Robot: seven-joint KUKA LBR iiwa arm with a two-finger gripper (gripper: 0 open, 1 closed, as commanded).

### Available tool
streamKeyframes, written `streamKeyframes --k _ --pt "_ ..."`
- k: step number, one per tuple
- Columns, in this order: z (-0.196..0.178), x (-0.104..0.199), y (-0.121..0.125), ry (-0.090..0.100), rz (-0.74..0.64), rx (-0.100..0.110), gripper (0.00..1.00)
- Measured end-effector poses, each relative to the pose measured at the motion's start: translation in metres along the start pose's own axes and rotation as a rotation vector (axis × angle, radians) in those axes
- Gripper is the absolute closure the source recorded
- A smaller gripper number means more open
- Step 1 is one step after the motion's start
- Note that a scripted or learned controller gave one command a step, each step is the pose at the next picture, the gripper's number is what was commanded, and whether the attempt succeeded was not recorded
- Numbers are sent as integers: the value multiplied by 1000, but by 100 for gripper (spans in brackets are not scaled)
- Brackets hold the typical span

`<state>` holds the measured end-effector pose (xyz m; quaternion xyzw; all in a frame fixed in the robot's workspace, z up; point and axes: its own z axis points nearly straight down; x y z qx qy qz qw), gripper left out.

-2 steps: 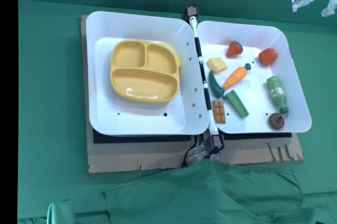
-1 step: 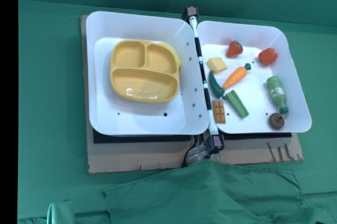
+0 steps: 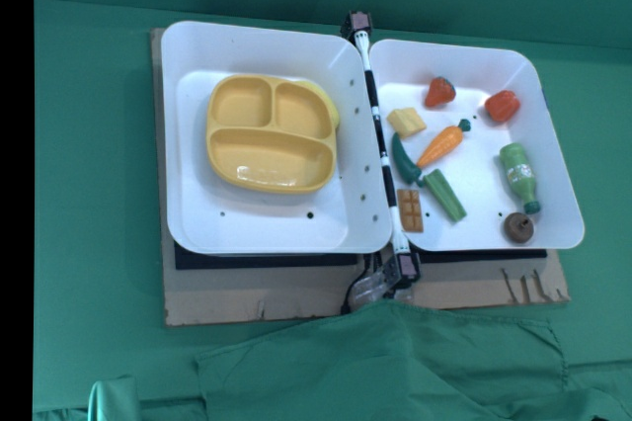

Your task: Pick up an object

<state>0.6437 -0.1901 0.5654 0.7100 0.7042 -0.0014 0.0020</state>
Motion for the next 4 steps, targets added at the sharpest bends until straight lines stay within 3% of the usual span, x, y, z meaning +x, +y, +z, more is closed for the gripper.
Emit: streamKeyframes --k 1,2,3,4 --pt "26 3 -32 5 -3 4 0" --pt "-35 4 38 -1 -7 -9 0" --pt "-8 5 9 4 -4 3 0" --pt "-54 43 -37 2 -6 -4 0"
